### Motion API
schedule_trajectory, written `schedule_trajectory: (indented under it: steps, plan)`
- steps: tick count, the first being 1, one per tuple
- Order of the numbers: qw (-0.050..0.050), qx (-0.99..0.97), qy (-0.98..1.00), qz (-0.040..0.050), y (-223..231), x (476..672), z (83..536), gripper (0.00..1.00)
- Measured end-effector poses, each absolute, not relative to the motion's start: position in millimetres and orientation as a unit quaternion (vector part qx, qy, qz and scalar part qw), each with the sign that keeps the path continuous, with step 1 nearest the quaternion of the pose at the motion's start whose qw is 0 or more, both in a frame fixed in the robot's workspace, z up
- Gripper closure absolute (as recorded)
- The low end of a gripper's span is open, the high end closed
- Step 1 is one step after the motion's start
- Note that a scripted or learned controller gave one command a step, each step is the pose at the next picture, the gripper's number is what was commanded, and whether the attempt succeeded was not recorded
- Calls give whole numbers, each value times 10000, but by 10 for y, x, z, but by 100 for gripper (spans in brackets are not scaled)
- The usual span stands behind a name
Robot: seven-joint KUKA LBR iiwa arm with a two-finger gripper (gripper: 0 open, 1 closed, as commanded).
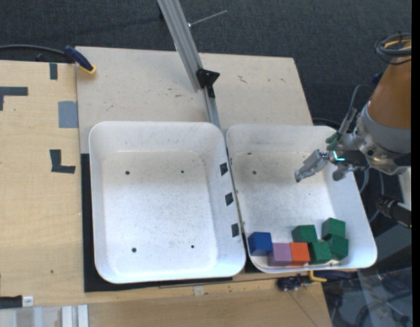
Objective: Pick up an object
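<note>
Several small blocks lie along the near edge of the right bin (278, 148): a blue one (260, 242), a purple one (282, 253), an orange one (300, 252) and a cluster of green ones (324, 240). My gripper (323, 173) hangs over the right side of this bin, above and behind the blocks and well apart from them. Its two fingers (308, 168) are spread open with nothing between them. The orange-banded wrist (391, 107) comes in from the right.
The left bin (101, 182) stands beside the right one on the wooden bench. A slanted metal bar (186, 43) runs from the top down to the gap between the bins. A blue and yellow clamp (80, 58) lies at the far left.
</note>
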State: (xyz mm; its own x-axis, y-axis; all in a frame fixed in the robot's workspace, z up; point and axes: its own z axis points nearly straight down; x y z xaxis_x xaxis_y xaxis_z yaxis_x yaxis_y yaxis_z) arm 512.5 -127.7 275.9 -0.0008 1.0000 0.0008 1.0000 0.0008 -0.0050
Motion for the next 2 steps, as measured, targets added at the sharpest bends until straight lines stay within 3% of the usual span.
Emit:
schedule_trajectory:
  steps: [1,2]
  plan:
    - [5,-7064,-7078,2,-1276,5133,2780,0]
    - [24,-7068,-7074,19,-1180,5122,2296,0]
